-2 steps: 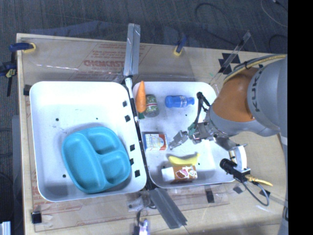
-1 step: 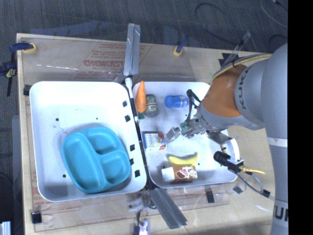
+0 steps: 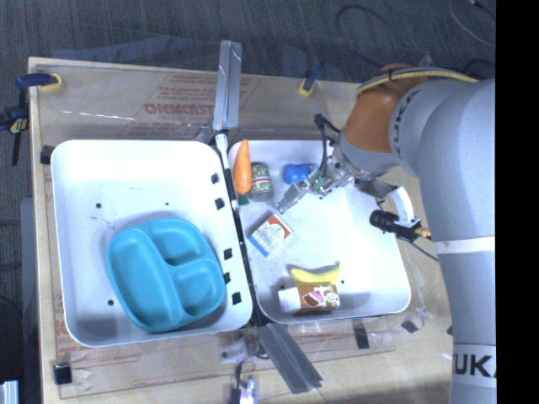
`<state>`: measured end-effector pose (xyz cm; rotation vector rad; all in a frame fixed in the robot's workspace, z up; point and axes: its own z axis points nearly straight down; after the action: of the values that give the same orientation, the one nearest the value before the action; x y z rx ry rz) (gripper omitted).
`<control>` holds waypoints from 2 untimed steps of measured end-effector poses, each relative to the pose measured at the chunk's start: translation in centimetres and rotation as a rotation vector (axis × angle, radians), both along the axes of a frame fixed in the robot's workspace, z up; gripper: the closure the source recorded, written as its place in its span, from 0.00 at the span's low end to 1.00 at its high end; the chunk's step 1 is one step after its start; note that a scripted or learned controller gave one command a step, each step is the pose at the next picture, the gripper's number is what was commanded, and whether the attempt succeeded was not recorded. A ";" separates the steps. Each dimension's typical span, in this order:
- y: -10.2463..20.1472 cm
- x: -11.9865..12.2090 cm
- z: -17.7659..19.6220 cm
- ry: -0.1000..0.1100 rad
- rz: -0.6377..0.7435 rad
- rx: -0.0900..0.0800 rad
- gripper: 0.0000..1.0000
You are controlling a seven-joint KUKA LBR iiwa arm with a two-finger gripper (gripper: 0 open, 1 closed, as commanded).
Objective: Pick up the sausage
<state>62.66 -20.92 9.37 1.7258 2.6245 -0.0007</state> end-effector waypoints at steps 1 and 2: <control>0.5 -9.1 -0.2 0.002 0.030 0.001 0.00; 6.5 -9.1 -0.3 0.004 0.116 0.002 0.00</control>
<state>53.59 -14.41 9.09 1.5725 2.7242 -0.0014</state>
